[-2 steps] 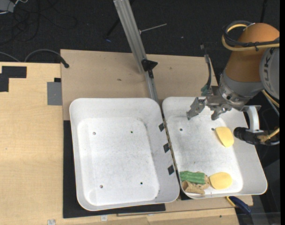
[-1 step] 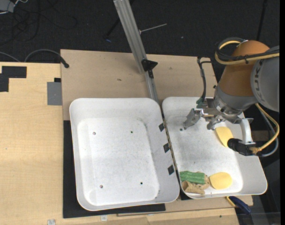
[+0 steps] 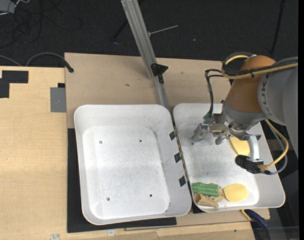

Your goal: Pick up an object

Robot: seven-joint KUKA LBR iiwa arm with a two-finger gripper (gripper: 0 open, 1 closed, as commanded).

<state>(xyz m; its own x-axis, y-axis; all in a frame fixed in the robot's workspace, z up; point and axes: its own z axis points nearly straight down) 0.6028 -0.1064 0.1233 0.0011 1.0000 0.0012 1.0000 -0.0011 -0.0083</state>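
While the gripper (image 3: 208,134) hung with fingers spread and nothing between them over the right bin's (image 3: 272,196) middle, the nearest object, a yellow piece (image 3: 240,145), lay just toward the right rim; green object (image 3: 206,188) and yellow round one (image 3: 235,192) sat along the front edge.

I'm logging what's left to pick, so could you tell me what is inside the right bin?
In the right bin, near its front edge: a green object, a tan one and a round yellow one. Another yellow piece is partly covered by the gripper, so its shape is unclear.
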